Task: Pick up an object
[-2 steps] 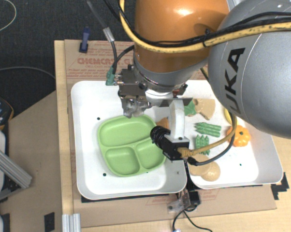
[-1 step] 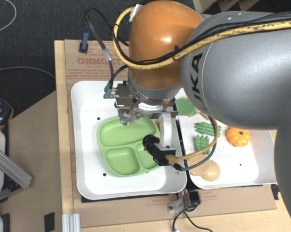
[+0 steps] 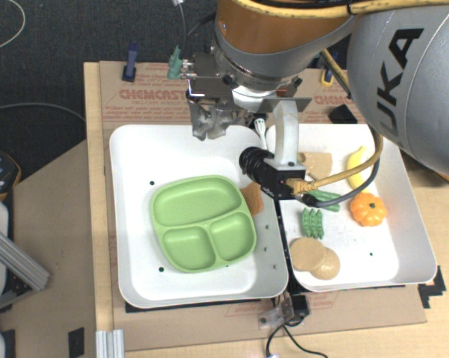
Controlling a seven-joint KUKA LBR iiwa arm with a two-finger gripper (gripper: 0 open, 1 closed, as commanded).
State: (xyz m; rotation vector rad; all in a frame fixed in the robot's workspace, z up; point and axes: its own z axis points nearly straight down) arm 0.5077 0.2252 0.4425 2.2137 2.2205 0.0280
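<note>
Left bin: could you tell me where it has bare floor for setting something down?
The left bin is bare along its left wall and front edge, around the green divided plate. Its back right corner is crowded by the gripper.

A brown cardboard sheet printed with red lettering lies under both bins, on a tan bench; a blue clip sits at its far left edge; a thin white cable loops across the dark floor beyond; a silver metal rail slants along the left; a small black connector rests at the near edge.
</note>
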